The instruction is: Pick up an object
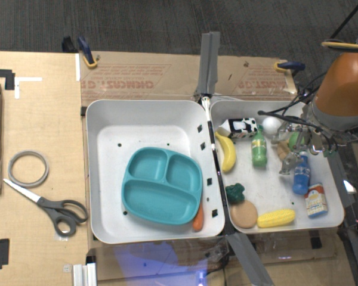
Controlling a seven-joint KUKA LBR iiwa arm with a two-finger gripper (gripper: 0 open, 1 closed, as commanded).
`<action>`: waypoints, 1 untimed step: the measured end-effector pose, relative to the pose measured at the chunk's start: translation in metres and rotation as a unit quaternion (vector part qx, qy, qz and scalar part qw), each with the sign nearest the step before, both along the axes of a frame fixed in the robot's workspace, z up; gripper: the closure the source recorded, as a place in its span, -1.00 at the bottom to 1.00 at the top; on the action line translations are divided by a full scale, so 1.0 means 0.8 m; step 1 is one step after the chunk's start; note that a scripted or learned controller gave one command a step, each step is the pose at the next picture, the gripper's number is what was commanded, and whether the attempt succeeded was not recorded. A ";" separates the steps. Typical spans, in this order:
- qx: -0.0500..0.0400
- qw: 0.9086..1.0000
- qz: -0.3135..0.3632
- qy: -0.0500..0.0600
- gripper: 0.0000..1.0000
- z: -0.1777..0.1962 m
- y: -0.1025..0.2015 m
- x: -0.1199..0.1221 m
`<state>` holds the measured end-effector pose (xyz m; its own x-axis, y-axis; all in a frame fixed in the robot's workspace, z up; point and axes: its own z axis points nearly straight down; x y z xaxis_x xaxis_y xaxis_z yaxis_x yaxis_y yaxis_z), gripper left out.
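Note:
My gripper (291,155) hangs low over the right bin (331,171), near its right wall, under the arm's orange band (345,82). A blue bottle (301,179) lies just below and beside it, and I cannot see whether they touch. A green bottle (259,151) stands to the gripper's left, with a silver ball (269,124) and a black-and-white cow toy (241,127) farther back. A banana (227,152) lies by the left wall. At the front are a yellow corn cob (275,218), a tan round piece (244,214), a green broccoli (234,192) and a small white bottle (315,200).
The left bin (107,159) holds a teal divided plate (163,185) and a carrot (198,220) at its front right. Scissors (51,206) and a tape roll (28,167) lie on the bench at the left. Cardboard (143,79) runs behind both bins.

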<state>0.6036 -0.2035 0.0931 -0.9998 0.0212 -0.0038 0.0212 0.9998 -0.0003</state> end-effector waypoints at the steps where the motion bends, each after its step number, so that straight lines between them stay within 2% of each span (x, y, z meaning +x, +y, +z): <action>1: 0.000 1.000 -0.029 0.001 -1.00 -0.001 -0.003 -0.041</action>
<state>0.5706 -0.2059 0.0926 -0.9968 0.0794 -0.0027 0.0794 0.9968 0.0001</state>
